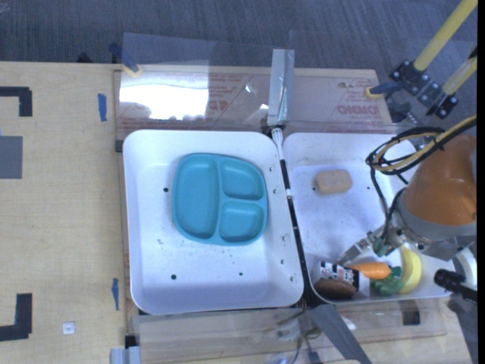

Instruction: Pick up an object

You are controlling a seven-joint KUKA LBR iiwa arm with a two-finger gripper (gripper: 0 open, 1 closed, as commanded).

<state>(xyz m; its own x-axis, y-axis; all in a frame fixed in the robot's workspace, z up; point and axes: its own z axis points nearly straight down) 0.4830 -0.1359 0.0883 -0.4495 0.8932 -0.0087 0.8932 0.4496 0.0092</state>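
Where the arm [443, 196] reaches down, the gripper [371, 247] hangs low in the right bin [333, 218], just above a carrot [371, 269]; whether it is open or shut, I cannot tell. Beside the carrot lie a banana [411, 270], a green piece [388, 284] and a dark packet [337, 275]. Farther up that bin sits a tan lump [333, 181]. Left of it, the other bin [151, 264] holds a blue tray [220, 199]. The arm's bulk hides the gripper's upper part.

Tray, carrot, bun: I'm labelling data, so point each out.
Tray [220, 198], camera view, centre divider.
Carrot [371, 269], camera view, orange body.
Bun [333, 181], camera view, top middle.
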